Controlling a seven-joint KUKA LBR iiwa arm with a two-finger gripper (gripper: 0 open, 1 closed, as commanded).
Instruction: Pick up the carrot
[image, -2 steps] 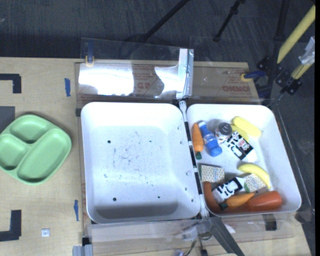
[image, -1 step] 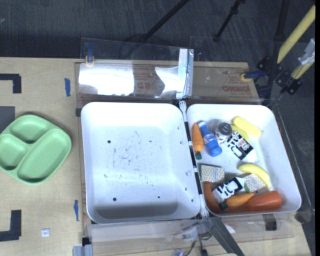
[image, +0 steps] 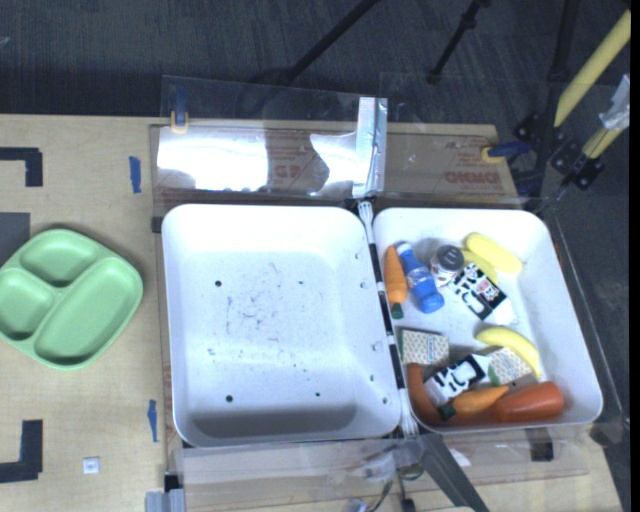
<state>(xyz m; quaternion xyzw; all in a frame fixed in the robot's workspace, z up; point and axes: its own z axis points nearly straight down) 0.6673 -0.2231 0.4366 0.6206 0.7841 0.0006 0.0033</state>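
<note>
Two carrot-like objects lie in the right bin (image: 570, 300). One orange carrot (image: 396, 275) lies along the bin's left wall, with its green end toward the front. A second orange carrot (image: 480, 400) rests at the front of the bin, its green tip pointing left, wedged between a black-and-white packet (image: 455, 376) and a red-orange oblong (image: 530, 402).
The right bin also holds a blue bottle (image: 421, 280), two yellow bananas (image: 492, 253) (image: 510, 343), a printed box (image: 478, 288), a cracker-like square (image: 424, 347) and a brown item (image: 418, 392). The left bin (image: 270, 310) sits beside it. A green divided plate (image: 65, 297) lies far left.
</note>
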